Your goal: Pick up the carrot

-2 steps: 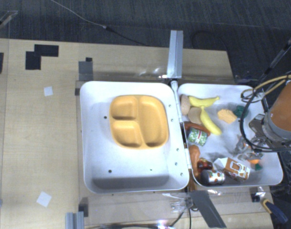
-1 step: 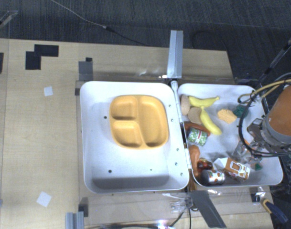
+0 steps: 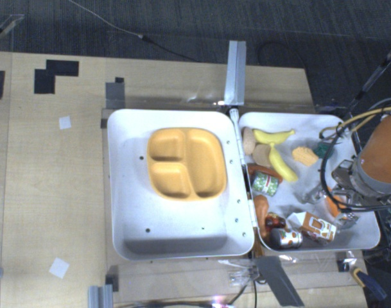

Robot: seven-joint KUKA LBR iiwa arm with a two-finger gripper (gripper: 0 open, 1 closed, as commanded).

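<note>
The carrot is a short, orange-red stub lying against the left wall of the right bin, its long axis running up and down the view, fat end toward the green-labelled can just above it. That bin also holds two bananas, and the left bin holds one yellow divided plate. The gripper sits well right of the carrot over the right bin; whether it is open, I cannot tell.

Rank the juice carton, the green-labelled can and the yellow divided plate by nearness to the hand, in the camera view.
From the hand in the right bin:
1. Juice carton, just below-left of it.
2. Green-labelled can, at the right bin's left side.
3. Yellow divided plate, in the left bin.
</note>
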